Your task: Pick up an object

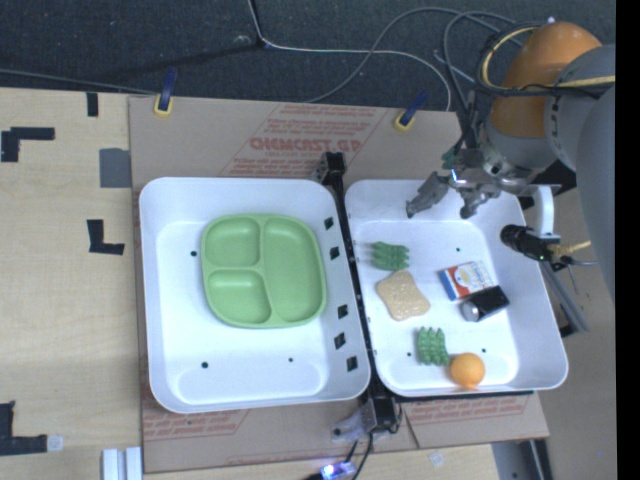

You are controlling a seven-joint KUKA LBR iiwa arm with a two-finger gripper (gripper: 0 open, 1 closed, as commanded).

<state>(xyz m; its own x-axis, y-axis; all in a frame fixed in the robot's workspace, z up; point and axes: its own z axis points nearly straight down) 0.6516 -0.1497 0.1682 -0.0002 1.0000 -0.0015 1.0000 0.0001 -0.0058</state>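
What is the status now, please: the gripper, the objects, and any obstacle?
Gripper open, above right bin's far edge, holding nothing. Orange ball, green pieces, beige piece, small box lying in bin. No obstacle visible.

I see the gripper (pixel 443 200) spread open at the upper right of the frame, over the top edge of the right bin (pixel 530 363), gripping nothing. Below it lie a green toy (pixel 390 256), a tan sponge (pixel 402 295), a small box (pixel 466 279), a black block (pixel 485 303), another green piece (pixel 431 346) and an orange ball (pixel 466 369). The left bin (pixel 165 298) holds a green divided plate (pixel 264 270).
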